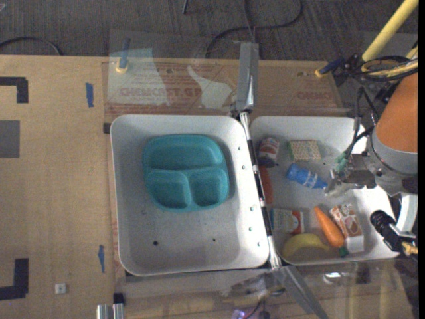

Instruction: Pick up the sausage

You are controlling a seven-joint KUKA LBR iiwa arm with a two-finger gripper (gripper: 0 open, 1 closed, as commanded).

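1. Left bin (126, 178) — a shallow white tray. It bears one teal divided plate (186, 180) with three compartments, lying toward the bin's far half. Nothing of my task is here.

2. Divider (255, 178) — the two bins' rims meet here, side by side.

3. Sausage (265, 183) — my target, as I judge it: a slim reddish-orange stick lying lengthwise hard against the right bin's left wall, just below a small round can (268, 150). It lies flat, with nothing on top of it.

4. Right bin (299, 126), other contents — a speckled square packet (304, 150) near the far wall; a blue bottle (307, 177) on its side, mid-bin; a flat printed packet (287, 219) below the sausage; a yellow banana (305, 246) at the near edge; an orange carrot (330, 226) beside a red-and-white wrapper (348, 219).

5. My pincer (337, 181) — over the right side of the right bin, just past the blue bottle's cap end and well apart from the sausage. Whether it is released or clenched I cannot tell; it reads as a pale blur. I see nothing grasped.

6. Step in hand — the approach, by my reckoning; no pick is made yet.

7. Next move calls for: travelling left across the bin over the bottle, turning to straddle the sausage across its narrow width, then descending. The wall leaves little room on that side — a likely cause of a miss.
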